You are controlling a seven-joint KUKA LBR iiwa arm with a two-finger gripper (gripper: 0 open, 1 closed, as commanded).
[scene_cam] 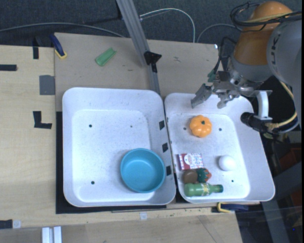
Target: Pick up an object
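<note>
- We see our gripper [211,99] hanging over the far rim of the right bin [253,158], its two fingers spread wide with nothing between them.
- The nearest candidate is the small orange pumpkin [200,126], sitting in the far half of that bin, just below and slightly left of the fingers, apart from everything else.
- We judge the pumpkin to be a light toy with a smooth, rounded, ribbed body; it could roll or squirt out if pinched off-centre, so we would close across its widest middle, fingers on opposite sides, not on the little stem.
- The white egg-like ball [226,162] lies near the bin's right side; it looks smooth and round, likely slippery, and harder to trap.
- Along the near edge we see a red-and-white carton [190,161], a brown and multicoloured toy [197,175] and a green bottle [203,189], packed close together, some touching; a grasp there risks catching two things at once.
- The blue bowl [142,169] rests in the left bin [86,135], well apart from the gripper; its thin rim would be the only hold.
- We reckon nothing is picked yet.
</note>
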